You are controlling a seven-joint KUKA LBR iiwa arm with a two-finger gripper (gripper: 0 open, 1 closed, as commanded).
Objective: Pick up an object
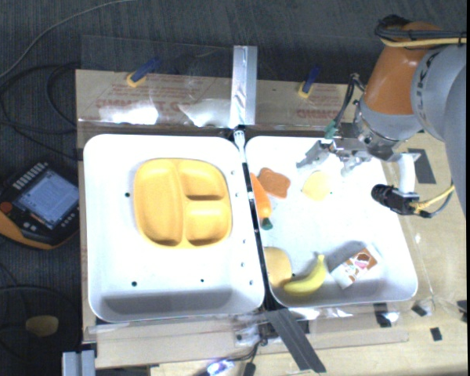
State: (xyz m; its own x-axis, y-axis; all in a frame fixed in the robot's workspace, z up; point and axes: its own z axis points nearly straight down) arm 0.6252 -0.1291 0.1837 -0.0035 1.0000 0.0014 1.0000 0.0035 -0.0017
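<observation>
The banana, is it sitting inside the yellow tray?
No, the banana lies in the right bin, while the yellow tray sits in the left bin.

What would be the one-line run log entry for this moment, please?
gripper: open, holding nothing | position: above right bin, far end | nearest: pale yellow item | yellow tray: left bin

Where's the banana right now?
The banana lies in the right bin, against its near wall toward the bin divider. A tan round item touches its left end, and a small carton sits just to its right.
</observation>
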